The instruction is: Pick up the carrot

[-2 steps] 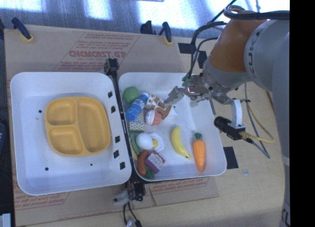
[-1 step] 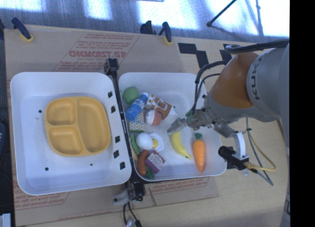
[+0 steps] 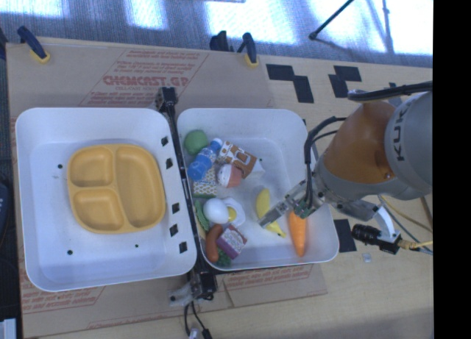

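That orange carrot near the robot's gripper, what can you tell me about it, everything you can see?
The orange toy carrot looks like smooth plastic, a short cone with its wide end up by the gripper and its tip pointing toward the near rim of the right white bin. It lies near that bin's right wall, beside a yellow banana-shaped piece. The gripper sits right at its top; whether it grips the carrot is unclear.

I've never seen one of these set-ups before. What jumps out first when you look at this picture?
First, the big grey and orange arm reaching in from the right, its gripper low over the right bin, right beside an orange carrot near that bin's front right corner. Next, the heap of colourful toy food in that bin, and the yellow divided plate alone in the left bin.
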{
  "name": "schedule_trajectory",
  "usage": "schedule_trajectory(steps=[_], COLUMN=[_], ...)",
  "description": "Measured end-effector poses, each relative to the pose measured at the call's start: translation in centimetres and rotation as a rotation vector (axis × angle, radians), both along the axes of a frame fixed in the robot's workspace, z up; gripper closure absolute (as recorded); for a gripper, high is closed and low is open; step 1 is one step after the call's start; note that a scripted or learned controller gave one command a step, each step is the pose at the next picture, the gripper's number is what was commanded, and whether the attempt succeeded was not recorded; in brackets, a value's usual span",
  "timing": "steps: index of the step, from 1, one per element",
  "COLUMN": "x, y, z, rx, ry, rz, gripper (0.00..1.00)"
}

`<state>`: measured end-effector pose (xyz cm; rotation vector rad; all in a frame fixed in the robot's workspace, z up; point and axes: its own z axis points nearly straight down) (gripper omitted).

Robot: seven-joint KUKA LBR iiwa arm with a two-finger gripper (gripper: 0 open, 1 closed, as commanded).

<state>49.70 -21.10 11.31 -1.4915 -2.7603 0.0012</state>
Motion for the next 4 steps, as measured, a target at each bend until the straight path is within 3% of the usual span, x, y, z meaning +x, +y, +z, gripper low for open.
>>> schedule_trajectory(steps=[1,2,3,4], x=[0.1,-2.0,-2.1,-2.1], y=[0.0,7.8,0.0,7.0], z=[1.0,10.2,4.0,3.7], rx=[0.0,-0.001,-0.001,-0.001], ry=[0.0,-0.002,-0.001,0.003], rz=[0.003,-0.048,-0.109,-0.442], gripper=[1.0,1.0,1.0,1.0])
